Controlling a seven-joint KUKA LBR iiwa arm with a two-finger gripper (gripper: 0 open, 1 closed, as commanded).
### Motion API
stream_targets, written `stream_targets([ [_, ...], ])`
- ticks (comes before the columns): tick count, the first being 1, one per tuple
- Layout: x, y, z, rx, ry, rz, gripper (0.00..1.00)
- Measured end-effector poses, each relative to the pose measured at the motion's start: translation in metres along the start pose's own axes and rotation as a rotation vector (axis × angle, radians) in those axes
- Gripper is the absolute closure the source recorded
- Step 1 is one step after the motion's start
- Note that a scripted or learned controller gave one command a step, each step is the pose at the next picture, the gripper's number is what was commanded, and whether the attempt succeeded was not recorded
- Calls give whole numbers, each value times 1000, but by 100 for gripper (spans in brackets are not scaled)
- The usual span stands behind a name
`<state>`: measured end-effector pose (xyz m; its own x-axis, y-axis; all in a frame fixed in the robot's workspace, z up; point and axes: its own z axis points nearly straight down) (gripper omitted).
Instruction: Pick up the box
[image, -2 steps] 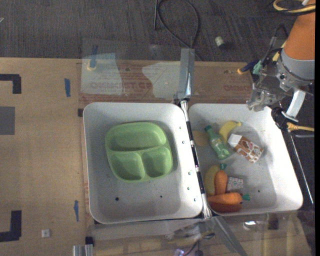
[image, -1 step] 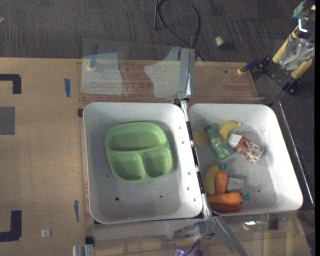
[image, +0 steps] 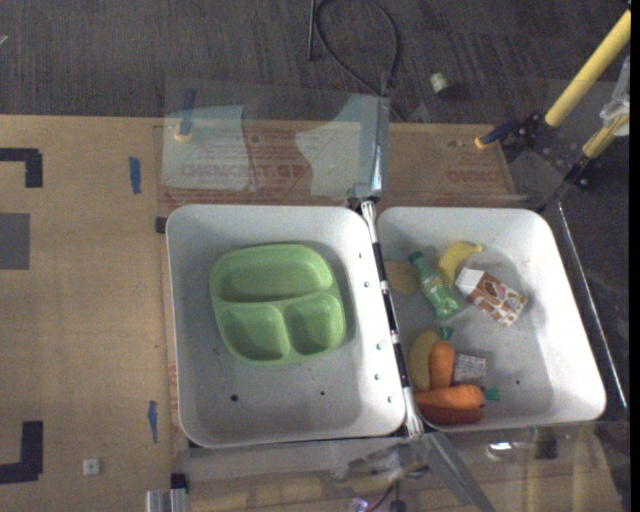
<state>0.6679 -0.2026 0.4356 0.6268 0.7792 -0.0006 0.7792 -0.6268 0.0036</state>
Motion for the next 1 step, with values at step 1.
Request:
stream_targets([
  [1,6,-2,-11,-3,0,-9,100],
])
